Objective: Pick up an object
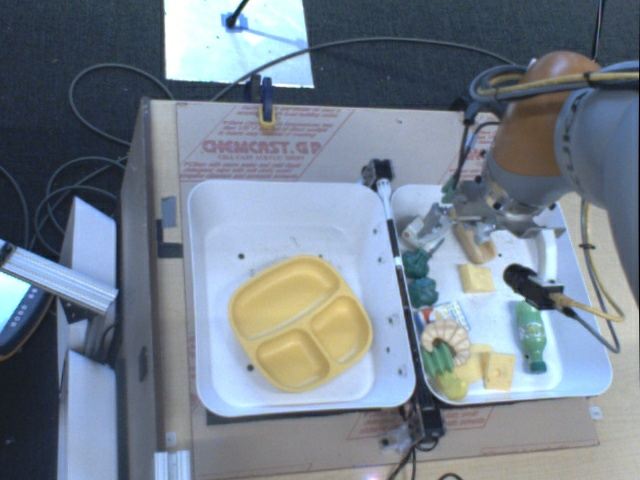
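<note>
We see the green plastic bottle lying lengthwise, cap toward the white right bin's near rim; claw state we cannot tell.

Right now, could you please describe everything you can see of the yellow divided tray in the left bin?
The yellow tray looks like smooth moulded plastic, rounded at its corners, with three compartments: one long one along its upper side and two smaller ones below. It lies flat and right side up on the floor of the left bin, turned at a slant to the bin's walls. All three compartments look empty, and nothing else touches it.
</note>
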You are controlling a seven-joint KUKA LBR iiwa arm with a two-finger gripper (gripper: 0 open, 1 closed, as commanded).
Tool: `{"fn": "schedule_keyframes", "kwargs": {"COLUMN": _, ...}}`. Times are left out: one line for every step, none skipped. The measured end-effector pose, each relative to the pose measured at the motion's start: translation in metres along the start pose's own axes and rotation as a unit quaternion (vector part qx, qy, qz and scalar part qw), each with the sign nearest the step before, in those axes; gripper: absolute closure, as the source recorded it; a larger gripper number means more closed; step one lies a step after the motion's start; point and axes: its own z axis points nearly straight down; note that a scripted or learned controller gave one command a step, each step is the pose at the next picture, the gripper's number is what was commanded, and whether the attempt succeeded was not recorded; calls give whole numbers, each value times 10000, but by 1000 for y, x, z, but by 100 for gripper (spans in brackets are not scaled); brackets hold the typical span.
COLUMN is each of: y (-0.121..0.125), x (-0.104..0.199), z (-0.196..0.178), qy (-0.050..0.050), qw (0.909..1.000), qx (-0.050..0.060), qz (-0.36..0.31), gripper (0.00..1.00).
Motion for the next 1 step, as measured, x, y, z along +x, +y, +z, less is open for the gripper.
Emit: {"fn": "schedule_keyframes", "kwargs": {"y": 5, "x": -49, "z": 8, "qy": -10, "qw": 10000, "qx": -2, "qz": 12, "gripper": 0}}
